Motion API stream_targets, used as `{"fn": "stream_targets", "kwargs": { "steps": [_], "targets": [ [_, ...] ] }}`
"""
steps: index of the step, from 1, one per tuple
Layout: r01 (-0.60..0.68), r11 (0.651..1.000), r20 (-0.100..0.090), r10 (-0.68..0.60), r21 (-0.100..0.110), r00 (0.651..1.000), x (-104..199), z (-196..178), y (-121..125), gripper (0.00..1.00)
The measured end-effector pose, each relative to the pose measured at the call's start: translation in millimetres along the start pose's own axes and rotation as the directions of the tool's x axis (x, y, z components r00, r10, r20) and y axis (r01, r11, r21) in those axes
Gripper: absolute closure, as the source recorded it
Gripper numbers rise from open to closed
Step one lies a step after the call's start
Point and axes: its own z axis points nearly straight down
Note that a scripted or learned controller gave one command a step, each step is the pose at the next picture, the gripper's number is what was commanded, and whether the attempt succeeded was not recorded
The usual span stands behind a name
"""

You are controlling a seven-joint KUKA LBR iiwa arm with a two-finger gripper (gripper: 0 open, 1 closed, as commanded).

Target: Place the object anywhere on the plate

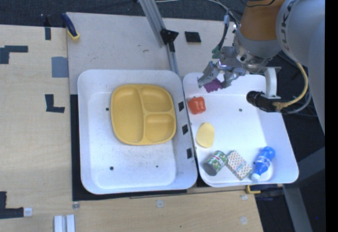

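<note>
A yellow plate (142, 113) with three compartments lies in the left bin (95, 136). My gripper (216, 79) hangs over the far left corner of the right bin (274, 136), its fingers closed on a small purple object (213, 86) that shows between them. The purple object is raised above the bin floor, right of the plate and apart from it.
The right bin holds a red block (197, 104), a pale yellow lemon-shaped piece (205, 135), a green can (216, 161), a patterned packet (238, 164) and a blue bottle (263, 162). A metal pole (150, 3) slants up behind the bins.
</note>
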Motion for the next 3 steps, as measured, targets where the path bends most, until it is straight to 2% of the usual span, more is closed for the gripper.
{"fn": "stream_targets", "kwargs": {
  "steps": [1, 3],
  "targets": [
    [-0.001, 1.0, 0.001, 0.001, 0.002, 1.0, 52.8, 16.3, -8.2, 1.0],
    [0.001, 1.0, 0.0, -0.001, 0.0, 1.0, 149.7, 10.9, -22.6, 1.0]
  ]
}}
